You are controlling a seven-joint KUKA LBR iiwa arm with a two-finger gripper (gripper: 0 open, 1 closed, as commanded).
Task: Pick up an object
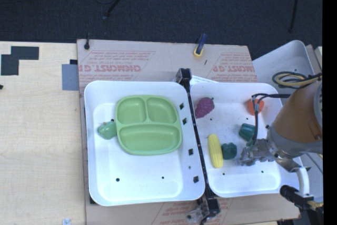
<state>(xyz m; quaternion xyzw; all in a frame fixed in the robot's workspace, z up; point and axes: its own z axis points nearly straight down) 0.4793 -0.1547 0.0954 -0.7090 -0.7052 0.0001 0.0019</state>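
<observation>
Landmark: yellow plastic corn cob, lying lengthwise in the right shallow white bin, just right of the black divider clamp strip between the bins.

Nearest the camera, bare white floor runs from the cob to the bin's front rim, the widest open room. Right of the cob, touching or almost, a small dark green plastic piece. Further right, the metal two-finger gripper sits low over the floor near the right wall; too small and dark to tell the jaw state. Beyond and right of the cob, a teal cup-like object, then a small orange round object near the back-right corner. Behind the cob, a purple plastic fruit close to the divider. Left of the cob, the left white bin carries a light green sectioned plastic tray.
</observation>
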